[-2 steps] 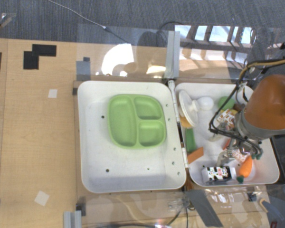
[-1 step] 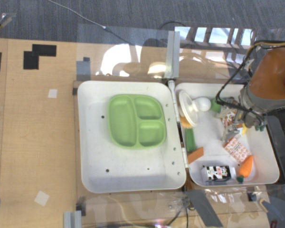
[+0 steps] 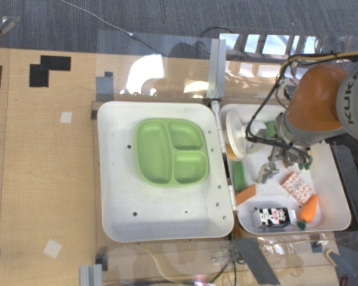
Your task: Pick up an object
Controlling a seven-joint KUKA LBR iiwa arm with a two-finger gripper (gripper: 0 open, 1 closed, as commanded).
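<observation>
A green divided plate (image 3: 170, 152) lies in the left white bin (image 3: 116, 219) on the wooden bench (image 3: 42, 177).

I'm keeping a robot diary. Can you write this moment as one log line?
arm: over right bin | gripper: low among items, holding nothing seen | carrot: near corner | green plate: left bin

Dark grey carpet (image 3: 167, 5) along top, thin cable (image 3: 77, 8) trailing across it. Light wood bench (image 3: 42, 177); black markings (image 3: 48, 69), possibly tape. Bright glare (image 3: 146, 70) behind bins.
</observation>
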